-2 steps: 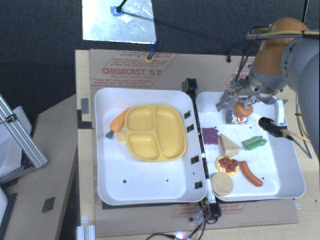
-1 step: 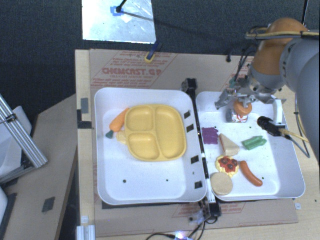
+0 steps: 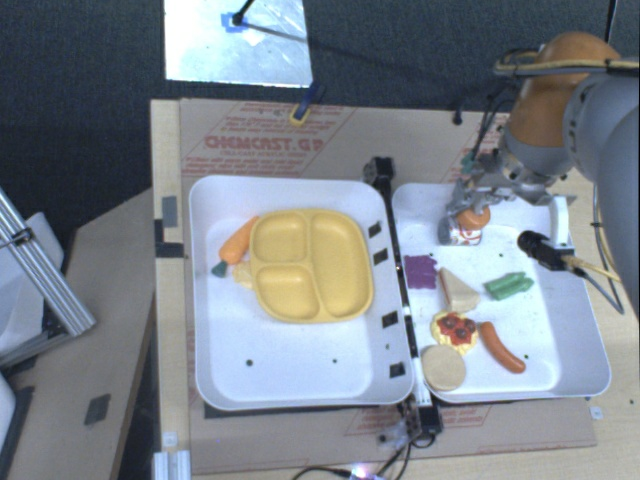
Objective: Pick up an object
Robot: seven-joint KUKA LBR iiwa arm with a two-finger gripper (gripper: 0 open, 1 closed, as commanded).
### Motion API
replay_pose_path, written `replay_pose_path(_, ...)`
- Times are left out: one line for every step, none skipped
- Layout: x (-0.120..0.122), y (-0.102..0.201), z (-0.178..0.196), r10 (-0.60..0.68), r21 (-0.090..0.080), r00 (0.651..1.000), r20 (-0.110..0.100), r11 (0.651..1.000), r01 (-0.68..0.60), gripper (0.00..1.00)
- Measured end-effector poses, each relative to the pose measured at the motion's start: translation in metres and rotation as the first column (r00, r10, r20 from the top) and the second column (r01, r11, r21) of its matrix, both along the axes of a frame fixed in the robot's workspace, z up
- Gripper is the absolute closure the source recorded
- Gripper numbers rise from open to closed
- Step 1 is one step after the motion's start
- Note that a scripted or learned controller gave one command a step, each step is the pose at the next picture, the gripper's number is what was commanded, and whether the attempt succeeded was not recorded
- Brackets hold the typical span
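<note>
My gripper (image 3: 465,216) hangs low in the far left corner of the right bin (image 3: 578,360), right over a small orange and white object (image 3: 468,231). The object sits partly under the gripper and I cannot see whether it is gripped. Also in this bin lie a purple piece (image 3: 420,270), a pale wedge (image 3: 458,291), a green pod (image 3: 509,285), a pizza slice (image 3: 455,329), a sausage (image 3: 501,348) and a round tan disc (image 3: 443,367).
The left bin (image 3: 215,368) holds a yellow divided plate (image 3: 305,265) with a carrot (image 3: 238,239) at its left side. A black divider with clips (image 3: 395,268) runs between the bins. The arm's black fitting (image 3: 545,250) juts over the right bin.
</note>
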State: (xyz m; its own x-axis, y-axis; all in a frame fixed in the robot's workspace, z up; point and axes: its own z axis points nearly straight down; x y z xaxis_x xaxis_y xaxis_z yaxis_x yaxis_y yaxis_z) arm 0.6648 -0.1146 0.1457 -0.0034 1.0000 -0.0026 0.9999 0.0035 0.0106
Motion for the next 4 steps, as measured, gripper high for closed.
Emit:
replay_pose_path(-0.004,0.009,0.054,0.002,0.002,1.000,-0.003,1.000,-0.002,1.00)
replay_pose_path(-0.002,0.009,0.081,0.002,0.003,1.000,-0.006,1.000,-0.002,1.00)
replay_pose_path(-0.042,0.035,0.072,0.003,0.004,1.000,-0.012,1.000,-0.003,1.00)
replay_pose_path(-0.085,0.058,0.085,0.003,0.004,1.000,-0.012,1.000,-0.003,1.00)
